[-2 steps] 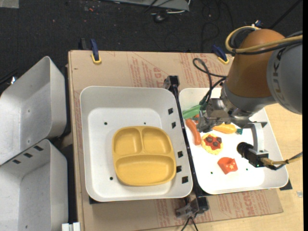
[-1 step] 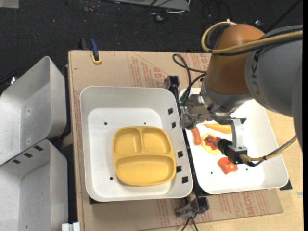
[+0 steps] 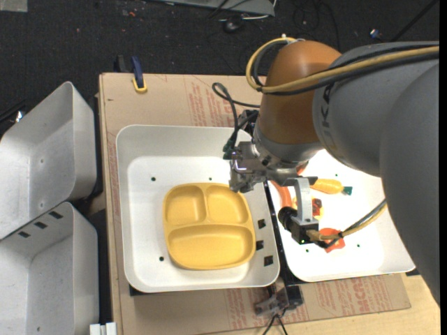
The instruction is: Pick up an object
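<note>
The hand [image 3: 246, 176] is poised just above the yellow plastic divided tray's [image 3: 208, 225] upper right corner; its opening cannot be told.

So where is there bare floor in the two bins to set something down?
The left bin has bare strips around the yellow divided plate: widest along its far wall and on the left side. The right bin is bare at its near right; its left part is crowded with small orange and yellow items under the gripper.
</note>
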Available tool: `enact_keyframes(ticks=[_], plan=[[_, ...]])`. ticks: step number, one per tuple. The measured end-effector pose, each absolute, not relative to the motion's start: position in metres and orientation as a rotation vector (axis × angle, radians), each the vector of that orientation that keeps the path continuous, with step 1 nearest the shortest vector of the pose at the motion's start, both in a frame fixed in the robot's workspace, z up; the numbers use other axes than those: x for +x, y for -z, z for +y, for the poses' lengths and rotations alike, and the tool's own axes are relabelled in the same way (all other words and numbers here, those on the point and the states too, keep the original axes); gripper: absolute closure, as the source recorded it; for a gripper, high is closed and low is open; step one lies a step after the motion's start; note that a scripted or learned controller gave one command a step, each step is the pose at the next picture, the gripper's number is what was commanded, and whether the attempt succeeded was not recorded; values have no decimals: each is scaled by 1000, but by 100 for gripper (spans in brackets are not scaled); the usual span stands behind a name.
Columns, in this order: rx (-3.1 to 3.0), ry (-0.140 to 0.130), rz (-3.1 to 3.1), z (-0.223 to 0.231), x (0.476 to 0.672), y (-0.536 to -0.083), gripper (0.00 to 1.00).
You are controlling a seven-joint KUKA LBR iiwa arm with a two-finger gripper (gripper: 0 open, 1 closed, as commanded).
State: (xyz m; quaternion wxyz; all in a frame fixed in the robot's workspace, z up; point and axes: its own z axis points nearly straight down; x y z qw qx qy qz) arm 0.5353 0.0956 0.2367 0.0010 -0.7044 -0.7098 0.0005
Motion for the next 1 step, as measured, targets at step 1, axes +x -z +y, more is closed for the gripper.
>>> enact_keyframes(ticks=[1], plan=[[-2219, 1, -2225, 100, 544, -238, 100]])
